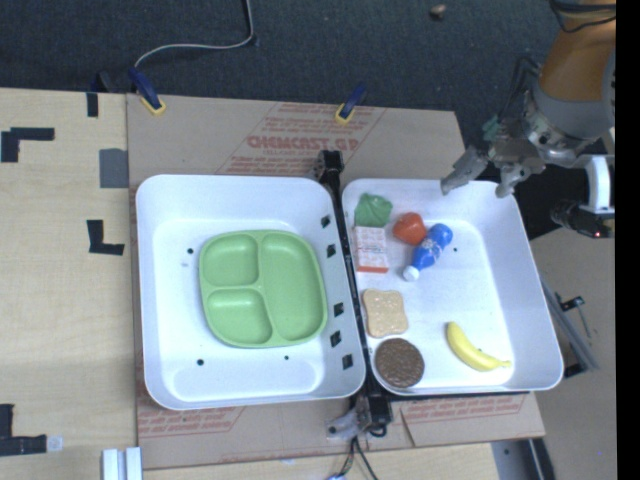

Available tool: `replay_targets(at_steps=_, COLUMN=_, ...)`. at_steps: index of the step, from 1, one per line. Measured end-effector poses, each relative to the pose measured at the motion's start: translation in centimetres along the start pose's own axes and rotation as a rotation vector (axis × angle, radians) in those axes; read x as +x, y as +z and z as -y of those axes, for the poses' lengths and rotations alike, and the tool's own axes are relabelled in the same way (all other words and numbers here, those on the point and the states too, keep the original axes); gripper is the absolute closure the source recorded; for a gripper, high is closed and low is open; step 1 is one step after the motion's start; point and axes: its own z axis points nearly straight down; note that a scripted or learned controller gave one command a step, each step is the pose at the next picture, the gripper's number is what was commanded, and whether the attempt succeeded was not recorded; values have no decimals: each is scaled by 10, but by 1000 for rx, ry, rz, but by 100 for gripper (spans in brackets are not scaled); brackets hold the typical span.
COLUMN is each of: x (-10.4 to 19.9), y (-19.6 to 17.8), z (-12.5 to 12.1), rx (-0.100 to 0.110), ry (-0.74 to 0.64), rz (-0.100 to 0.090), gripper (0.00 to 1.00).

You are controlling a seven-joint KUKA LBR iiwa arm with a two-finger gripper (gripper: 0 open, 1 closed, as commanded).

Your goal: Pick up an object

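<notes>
My gripper [482, 179] hangs open over the far rim of the right bin [520, 268], with nothing between its two grey fingers. Below it in that bin lie a green packet [374, 210], a red tomato-like ball [408, 228], a blue and white bottle [427, 251] on its side, a red and white carton [371, 249], a slice of toast [385, 312], a round brown patty [399, 362] and a yellow banana [475, 349]. All of these lie apart from the gripper.
The left bin [170, 268] holds a green divided plate [264, 288]. A black hinge strip [340, 268] runs between the bins. Cardboard [290, 138] lies under both, held by blue and yellow clamps [148, 93]. The arm's orange band [580, 48] is at the upper right.
</notes>
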Motion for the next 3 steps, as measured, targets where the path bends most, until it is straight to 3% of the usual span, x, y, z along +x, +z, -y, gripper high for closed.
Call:
replay_targets(at_steps=1, x=33, y=170, z=-12, rx=-7, ry=0, rz=1, gripper=0)
replay_targets(at_steps=2, x=36, y=174, z=-37, rx=-8, ry=1, rz=2, gripper=0)
replay_targets(at_steps=3, x=37, y=162, z=-39, rx=-13, ry=0, rz=0, gripper=100)
